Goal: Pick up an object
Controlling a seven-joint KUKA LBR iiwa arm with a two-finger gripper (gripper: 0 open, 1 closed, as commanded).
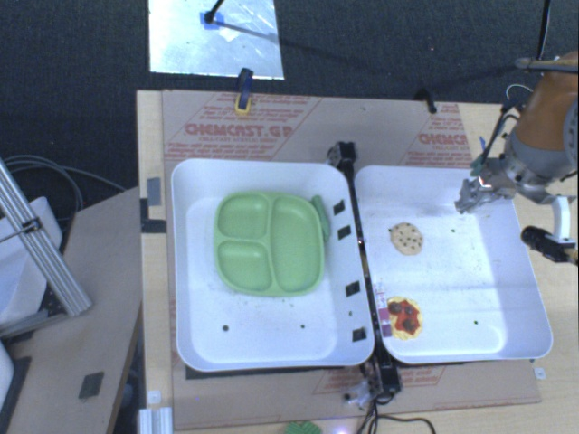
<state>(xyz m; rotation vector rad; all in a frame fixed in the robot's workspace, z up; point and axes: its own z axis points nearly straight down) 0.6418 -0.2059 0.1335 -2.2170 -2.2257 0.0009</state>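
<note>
A round cookie with dark chips (407,239) lies in the right bin (470,333), toward its left side. A small pizza-like piece with red topping (403,317) lies near that bin's front left corner. My gripper (471,193) hangs over the back right part of the right bin, well right of and behind the cookie, with nothing seen in it. The grey arm with its orange band (548,116) comes in from the right edge.
The left bin (194,333) holds a green divided plate (270,243). Black clips (348,233) run along the divider between the bins. A yellow clamp (243,99) sits on the board behind the left bin. A metal frame (36,251) stands at the far left.
</note>
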